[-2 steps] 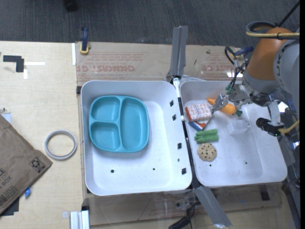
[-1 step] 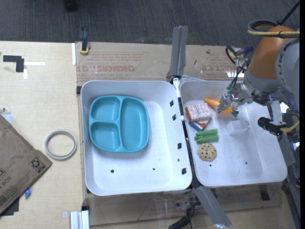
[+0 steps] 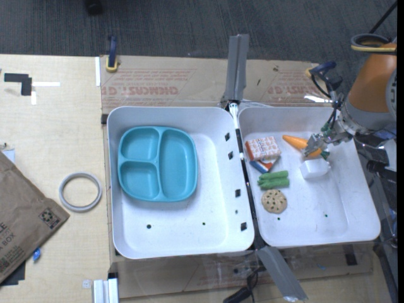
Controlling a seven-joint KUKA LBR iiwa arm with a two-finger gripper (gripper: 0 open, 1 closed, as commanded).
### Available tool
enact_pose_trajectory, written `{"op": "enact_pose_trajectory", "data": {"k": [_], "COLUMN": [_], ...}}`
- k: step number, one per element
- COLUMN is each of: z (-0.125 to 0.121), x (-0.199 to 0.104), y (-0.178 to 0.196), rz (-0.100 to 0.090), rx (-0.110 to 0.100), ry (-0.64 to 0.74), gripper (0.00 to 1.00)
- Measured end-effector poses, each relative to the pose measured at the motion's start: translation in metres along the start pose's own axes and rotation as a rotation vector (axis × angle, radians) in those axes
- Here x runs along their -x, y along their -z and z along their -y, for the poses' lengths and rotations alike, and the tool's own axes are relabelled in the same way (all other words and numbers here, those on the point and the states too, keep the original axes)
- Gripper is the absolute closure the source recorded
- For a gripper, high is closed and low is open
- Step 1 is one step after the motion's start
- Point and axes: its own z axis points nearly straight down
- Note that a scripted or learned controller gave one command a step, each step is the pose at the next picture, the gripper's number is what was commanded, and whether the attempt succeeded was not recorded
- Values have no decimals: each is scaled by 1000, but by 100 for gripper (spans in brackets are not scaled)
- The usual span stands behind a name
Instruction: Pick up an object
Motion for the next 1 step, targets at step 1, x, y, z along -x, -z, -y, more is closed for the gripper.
{"op": "enact_pose_trajectory", "data": {"k": [1], "z": [-48], "x": [-39], "y": [107], "rz": [1], "rx": [0], "ry": [-114], "gripper": [100]}}
